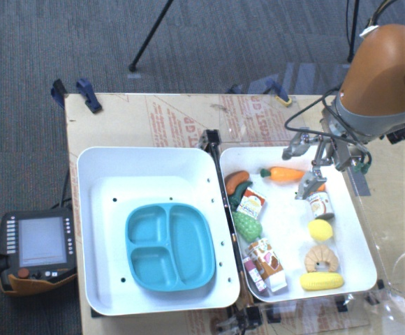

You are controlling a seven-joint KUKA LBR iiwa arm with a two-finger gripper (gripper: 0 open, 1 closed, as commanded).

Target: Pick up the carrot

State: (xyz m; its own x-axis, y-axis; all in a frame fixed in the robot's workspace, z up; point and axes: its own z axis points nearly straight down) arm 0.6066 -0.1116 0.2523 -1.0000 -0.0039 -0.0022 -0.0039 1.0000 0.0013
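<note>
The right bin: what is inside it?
Inside the right bin lie a carrot, lemon, corn cob and small cartons. The gripper covers part of its floor.

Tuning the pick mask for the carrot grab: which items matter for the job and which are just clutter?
Job:
- carrot, right bin, far end
- gripper, just right of the carrot, holding nothing

Clutter:
- blue plate, left bin
- lemon
- corn
- doughnut
- small bottle
- snack boxes
- green item
- sausage
</note>
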